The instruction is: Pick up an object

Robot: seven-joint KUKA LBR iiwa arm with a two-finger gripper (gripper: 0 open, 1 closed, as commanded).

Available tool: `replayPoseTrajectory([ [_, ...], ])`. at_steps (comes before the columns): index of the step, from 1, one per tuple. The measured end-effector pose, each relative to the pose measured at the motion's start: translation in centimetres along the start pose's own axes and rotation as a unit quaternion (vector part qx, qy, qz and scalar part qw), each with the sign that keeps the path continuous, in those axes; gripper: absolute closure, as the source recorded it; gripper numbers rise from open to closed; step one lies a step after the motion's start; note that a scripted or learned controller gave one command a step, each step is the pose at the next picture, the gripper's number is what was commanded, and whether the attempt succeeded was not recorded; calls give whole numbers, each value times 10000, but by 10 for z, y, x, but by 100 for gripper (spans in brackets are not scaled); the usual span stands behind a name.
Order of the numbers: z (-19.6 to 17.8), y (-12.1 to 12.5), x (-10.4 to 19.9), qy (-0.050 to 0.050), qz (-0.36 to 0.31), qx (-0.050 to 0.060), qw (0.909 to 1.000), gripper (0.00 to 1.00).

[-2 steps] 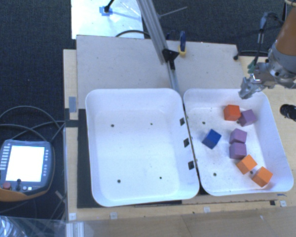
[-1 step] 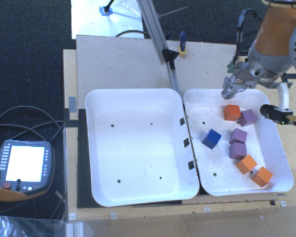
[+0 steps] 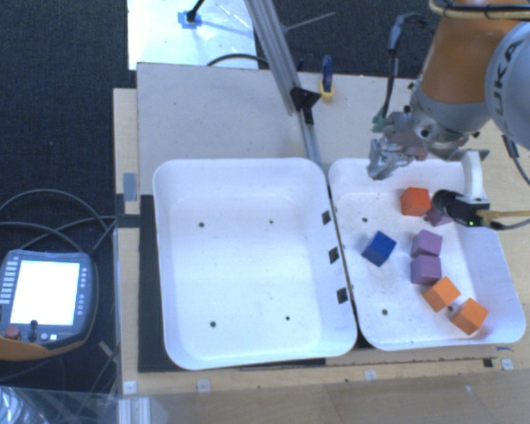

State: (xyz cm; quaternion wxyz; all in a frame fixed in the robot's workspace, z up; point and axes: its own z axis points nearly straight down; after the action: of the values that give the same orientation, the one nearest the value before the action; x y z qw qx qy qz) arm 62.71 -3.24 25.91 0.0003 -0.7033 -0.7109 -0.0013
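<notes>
You are seeing the blue cube [image 3: 379, 248] sitting in the right bin [image 3: 503, 321], purple and orange cubes beside it; the end effector [image 3: 384, 163] is hovering above the bin's far edge, its grip too blurred to tell.

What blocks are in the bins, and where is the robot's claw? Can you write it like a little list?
blue block: right bin, near its left side
orange blocks: one at the back, two at the front
purple blocks: two, stacked front to back, a third partly hidden behind a black part
gripper: above the right bin's back edge, nothing seen between its fingers
left bin: white, beside the right bin
handheld controller: left of the bench
</notes>
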Motion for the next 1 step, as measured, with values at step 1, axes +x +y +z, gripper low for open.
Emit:
replayPoseTrajectory([
  [1, 5, 12, 52, -1, 2, -7, 10000, 100],
])
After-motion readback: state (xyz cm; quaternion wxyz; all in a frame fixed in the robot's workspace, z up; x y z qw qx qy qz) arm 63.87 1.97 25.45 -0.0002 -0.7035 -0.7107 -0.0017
